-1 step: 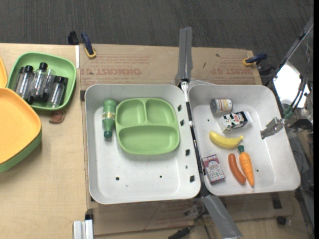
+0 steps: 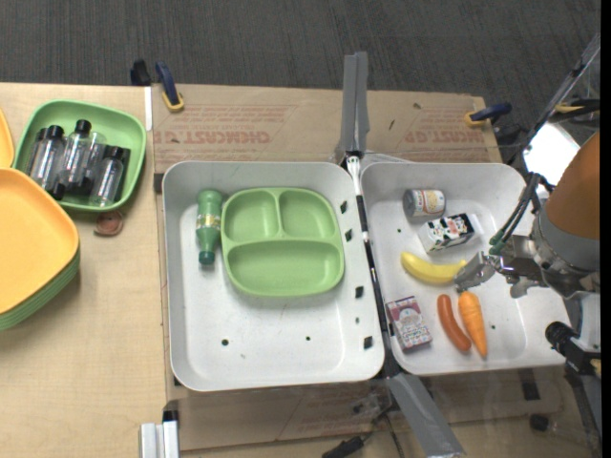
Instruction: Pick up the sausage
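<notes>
The sausage (image 2: 453, 322) is seen lying lengthwise just below-left of the hand (image 2: 474, 273), whose opening cannot be told, with nothing evidently held.

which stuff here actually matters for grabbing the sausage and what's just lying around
Job:
- red-orange sausage in the right bin
- two-finger gripper above the bin

Lying about:
- orange carrot, beside the sausage
- yellow banana
- small tin can
- pink card box
- green divided plate
- green bottle
</notes>
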